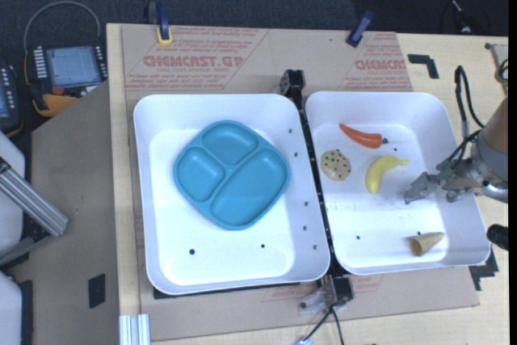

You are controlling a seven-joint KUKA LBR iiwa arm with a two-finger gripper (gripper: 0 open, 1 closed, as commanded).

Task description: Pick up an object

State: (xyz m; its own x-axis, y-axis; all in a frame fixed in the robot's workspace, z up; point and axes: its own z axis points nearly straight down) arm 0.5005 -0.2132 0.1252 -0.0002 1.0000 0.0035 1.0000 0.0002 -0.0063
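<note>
Banana (383, 172) in right bin (355, 242), just left of empty gripper (422, 190), fingers' spread unclear.

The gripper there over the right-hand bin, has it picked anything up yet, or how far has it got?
Nothing looks picked up yet. The chili pepper, cookie, banana and cone all lie on the right bin's floor. In hand: the gripper has reached into that bin, just right of the banana, apparently touching nothing. Left: closing on one item and lifting it.
</note>
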